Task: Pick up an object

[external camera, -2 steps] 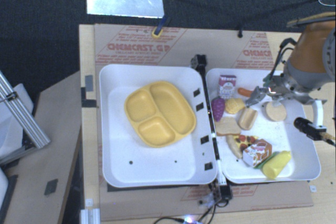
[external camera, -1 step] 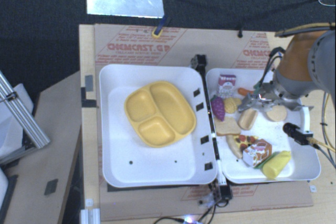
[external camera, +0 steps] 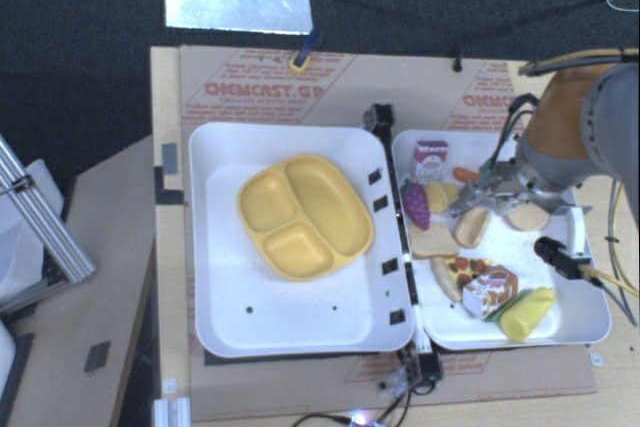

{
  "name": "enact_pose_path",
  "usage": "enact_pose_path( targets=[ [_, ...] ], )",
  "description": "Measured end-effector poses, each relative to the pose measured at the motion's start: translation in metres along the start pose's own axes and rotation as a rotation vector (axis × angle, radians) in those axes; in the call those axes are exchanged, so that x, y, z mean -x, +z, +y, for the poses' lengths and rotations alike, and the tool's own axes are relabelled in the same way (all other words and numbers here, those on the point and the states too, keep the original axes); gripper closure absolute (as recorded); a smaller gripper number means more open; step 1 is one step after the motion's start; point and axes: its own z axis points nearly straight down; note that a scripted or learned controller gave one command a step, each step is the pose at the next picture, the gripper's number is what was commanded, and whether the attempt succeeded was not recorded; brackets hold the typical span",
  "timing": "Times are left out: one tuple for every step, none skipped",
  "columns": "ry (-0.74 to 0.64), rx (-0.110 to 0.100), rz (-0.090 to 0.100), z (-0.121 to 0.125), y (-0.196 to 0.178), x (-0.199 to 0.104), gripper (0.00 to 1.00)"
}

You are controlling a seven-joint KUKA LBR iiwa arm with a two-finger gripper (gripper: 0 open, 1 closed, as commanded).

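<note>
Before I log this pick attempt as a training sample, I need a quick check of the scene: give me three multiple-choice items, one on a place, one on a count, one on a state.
1. Where does the yellow plastic divided plate lie?
A. in the left white bin
B. in the right white bin
C. on the bare bench

2. How many compartments does that plate have?
A. two
B. three
C. five

3. How does the small white carton with a purple label stand relative to the purple toy grape bunch?
A. stacked on top of it
B. apart from it, nearer the far rim
C. in the other bin

Answers:
1 A, the plate sits in the middle of the left bin.
2 B, ridges split it into three hollows.
3 B, the carton sits by the right bin's far rim, with a gap between it and the grapes.
</note>
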Motion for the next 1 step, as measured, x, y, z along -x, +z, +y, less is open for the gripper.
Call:
enact_pose_path(
  targets=[
    [-0.001, 0.004, 0.0, 0.001, -0.0115, 0.0, 1.0]
  ],
)
